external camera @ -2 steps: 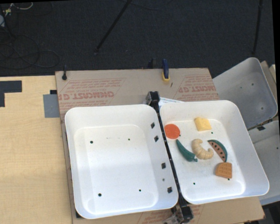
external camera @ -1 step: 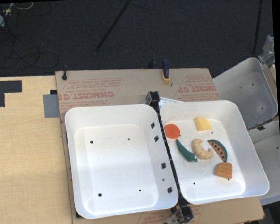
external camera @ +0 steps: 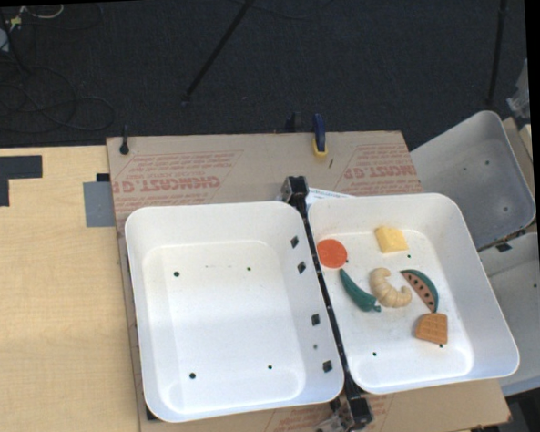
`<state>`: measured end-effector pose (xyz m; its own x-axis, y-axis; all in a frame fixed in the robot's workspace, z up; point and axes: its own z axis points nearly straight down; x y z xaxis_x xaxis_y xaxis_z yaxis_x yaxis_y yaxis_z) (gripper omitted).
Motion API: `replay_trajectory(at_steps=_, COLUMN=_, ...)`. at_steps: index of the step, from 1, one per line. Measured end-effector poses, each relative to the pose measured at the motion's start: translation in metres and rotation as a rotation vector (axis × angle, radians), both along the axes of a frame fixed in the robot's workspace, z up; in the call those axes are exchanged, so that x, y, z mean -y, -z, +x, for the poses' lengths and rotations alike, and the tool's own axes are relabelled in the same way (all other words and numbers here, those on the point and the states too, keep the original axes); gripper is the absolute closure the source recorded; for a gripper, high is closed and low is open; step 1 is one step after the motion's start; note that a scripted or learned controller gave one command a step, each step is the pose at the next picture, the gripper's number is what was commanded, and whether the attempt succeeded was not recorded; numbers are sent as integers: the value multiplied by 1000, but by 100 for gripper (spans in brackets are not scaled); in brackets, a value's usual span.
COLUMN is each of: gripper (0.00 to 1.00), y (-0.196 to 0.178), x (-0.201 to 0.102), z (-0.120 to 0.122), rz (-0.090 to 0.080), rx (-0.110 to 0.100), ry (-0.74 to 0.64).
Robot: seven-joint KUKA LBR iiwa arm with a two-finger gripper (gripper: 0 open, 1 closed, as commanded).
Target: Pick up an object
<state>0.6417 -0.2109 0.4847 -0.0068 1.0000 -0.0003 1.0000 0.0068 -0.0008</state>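
The right bin holds several small objects. A red-orange disc lies near the bin's left wall. A pale yellow block sits toward the far side. A teal pod-shaped piece lies next to a cream curled piece. A watermelon-like slice with a green rim lies just right of the cream piece. A tan-orange cracker-like square rests nearest the front.
The left bin sits beside the right one, joined by a black clamp strip. Both rest on a cardboard sheet on the wooden bench. A grey metal panel stands at the right.
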Motion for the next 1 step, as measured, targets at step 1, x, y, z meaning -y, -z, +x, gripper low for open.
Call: replay_trajectory(at_steps=1, gripper=100, y=-29, x=0, z=-12, rz=0, rx=2, ry=3)
